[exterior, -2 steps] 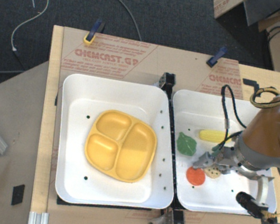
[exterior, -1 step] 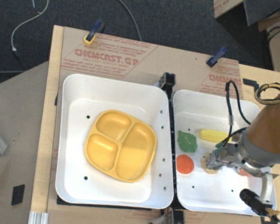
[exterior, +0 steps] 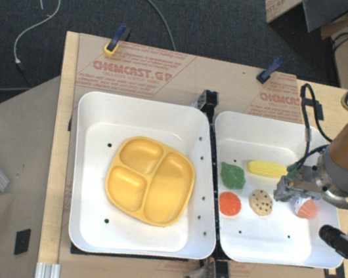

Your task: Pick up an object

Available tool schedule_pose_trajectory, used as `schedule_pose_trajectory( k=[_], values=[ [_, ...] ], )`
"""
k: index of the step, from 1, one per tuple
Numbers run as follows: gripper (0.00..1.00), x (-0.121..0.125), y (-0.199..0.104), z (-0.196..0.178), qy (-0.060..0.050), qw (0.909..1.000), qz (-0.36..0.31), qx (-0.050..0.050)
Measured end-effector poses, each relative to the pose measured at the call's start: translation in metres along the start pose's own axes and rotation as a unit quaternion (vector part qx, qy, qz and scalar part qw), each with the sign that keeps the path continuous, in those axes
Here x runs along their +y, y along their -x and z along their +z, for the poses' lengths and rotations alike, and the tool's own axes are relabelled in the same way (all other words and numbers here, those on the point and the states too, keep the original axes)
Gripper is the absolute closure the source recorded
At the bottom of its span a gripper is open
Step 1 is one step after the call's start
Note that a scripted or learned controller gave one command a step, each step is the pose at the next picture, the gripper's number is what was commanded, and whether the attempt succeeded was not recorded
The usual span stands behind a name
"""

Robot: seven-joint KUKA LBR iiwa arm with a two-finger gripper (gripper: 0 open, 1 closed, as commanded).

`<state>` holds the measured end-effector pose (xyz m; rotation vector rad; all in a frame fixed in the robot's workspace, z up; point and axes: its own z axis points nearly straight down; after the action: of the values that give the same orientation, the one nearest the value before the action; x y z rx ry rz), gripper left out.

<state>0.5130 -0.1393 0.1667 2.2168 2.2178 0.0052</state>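
The right bin (exterior: 255, 244) holds a yellow corn cob (exterior: 267, 169), a green leafy toy (exterior: 233, 176), an orange-red round piece (exterior: 230, 204), a speckled cookie (exterior: 261, 202) and a pinkish-red object (exterior: 307, 209). My gripper (exterior: 295, 191) hangs low over the right bin, between the cookie and the pinkish-red object, just right of the corn cob's end. Nothing shows between its fingers.
The left bin (exterior: 92, 127) bears a yellow divided plate (exterior: 150, 181). A black divider clamp (exterior: 208, 100) sits between the bins at the back. Black cables (exterior: 310, 106) run along the right bin's far edge. Blue clips (exterior: 116, 39) hold the cardboard base.
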Motion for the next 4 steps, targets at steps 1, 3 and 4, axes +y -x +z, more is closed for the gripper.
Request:
schedule_pose_trajectory(
  k=[1, 3, 4],
  values=[
    [1.00, 0.002, 0.000, -0.050, 0.000, 1.0000, 0.000, 0.000],
    [1.00, -0.002, -0.105, -0.039, -0.005, 1.0000, -0.003, 0.003],
    [1.00, -0.002, -0.162, -0.035, -0.005, 1.0000, -0.003, 0.003]
  ],
)
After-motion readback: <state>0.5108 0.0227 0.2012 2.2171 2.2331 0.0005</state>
